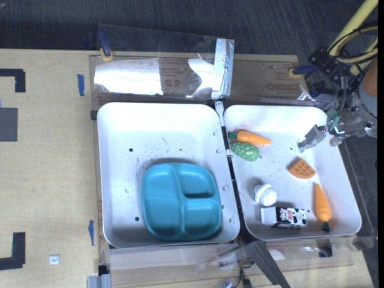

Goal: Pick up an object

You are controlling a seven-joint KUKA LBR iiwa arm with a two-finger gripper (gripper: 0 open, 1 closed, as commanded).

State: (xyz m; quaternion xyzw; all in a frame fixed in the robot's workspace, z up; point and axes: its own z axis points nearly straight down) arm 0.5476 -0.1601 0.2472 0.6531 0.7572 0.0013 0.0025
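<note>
White right bin [282, 116] holds two carrots [253, 138], one waffle [302, 169]; hand [312, 138] above, grip state unclear

Smooth plastic against matt wood and board.

The blue tray [180, 207] looks like smooth moulded plastic with a soft sheen; the white bin [114, 137] holding it is matt and speckled (scuffed, it seems). Behind the tray, clear film [150, 77] glares glossy over brown cardboard [264, 77]. Right of the tray, the carrots [253, 138] look like shiny plastic. Left of it, the bench [45, 161] is pale matt wood.
</note>
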